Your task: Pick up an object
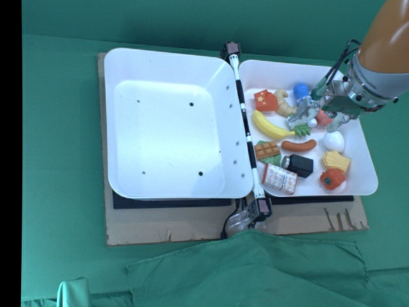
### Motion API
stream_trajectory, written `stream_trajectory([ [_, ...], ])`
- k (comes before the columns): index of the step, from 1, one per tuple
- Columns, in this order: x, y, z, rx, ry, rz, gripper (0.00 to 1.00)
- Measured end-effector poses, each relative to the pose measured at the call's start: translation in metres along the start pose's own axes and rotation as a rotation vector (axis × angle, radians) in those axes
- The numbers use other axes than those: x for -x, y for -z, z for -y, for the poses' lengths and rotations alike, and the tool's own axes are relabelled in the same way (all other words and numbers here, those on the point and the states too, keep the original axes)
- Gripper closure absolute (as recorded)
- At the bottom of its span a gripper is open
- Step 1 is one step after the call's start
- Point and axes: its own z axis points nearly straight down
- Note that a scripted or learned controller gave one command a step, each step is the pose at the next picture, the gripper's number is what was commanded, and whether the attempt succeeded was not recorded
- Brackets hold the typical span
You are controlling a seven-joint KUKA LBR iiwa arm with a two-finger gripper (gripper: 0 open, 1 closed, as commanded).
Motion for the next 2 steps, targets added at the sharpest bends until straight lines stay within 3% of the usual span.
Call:
stream_trajectory([
  [1, 0.068, -0.039, 0.011, -0.003, -0.007, 0.002, 0.0],
  [2, 0.087, -0.112, -0.036, 0.003, 0.001, 0.001, 0.0],
])
